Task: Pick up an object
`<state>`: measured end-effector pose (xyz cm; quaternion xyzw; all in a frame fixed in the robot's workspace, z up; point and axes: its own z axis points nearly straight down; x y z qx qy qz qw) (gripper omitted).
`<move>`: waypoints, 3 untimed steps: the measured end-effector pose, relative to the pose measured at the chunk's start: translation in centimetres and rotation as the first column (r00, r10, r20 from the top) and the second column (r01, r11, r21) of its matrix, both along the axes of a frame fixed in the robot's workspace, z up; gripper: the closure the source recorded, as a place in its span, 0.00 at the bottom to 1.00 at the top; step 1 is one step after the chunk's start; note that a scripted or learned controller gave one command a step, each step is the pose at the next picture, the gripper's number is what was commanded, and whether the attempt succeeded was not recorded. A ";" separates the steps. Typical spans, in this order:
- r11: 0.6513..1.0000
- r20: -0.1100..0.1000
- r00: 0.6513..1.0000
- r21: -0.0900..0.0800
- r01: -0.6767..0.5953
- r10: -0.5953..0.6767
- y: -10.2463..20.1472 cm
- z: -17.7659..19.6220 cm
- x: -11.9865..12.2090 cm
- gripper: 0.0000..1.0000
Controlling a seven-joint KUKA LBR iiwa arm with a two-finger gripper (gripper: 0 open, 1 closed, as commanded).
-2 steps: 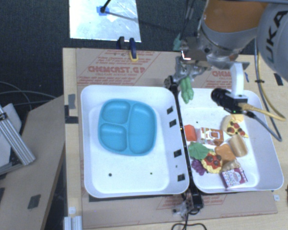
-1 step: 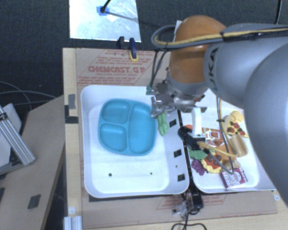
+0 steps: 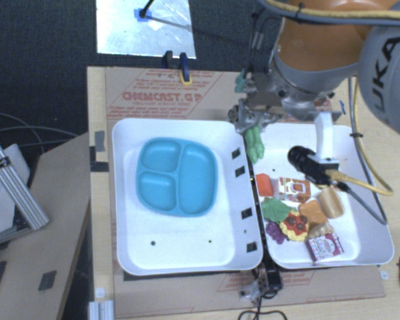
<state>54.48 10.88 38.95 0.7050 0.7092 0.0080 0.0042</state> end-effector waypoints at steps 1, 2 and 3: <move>1.000 -0.027 1.000 -0.008 0.009 -0.009 -3.3 -13.2 -0.1 1.00; 1.000 -0.009 1.000 -0.002 0.001 -0.001 -3.1 -3.5 -5.9 1.00; 1.000 -0.015 1.000 -0.005 0.001 -0.001 -1.9 -3.3 -5.8 1.00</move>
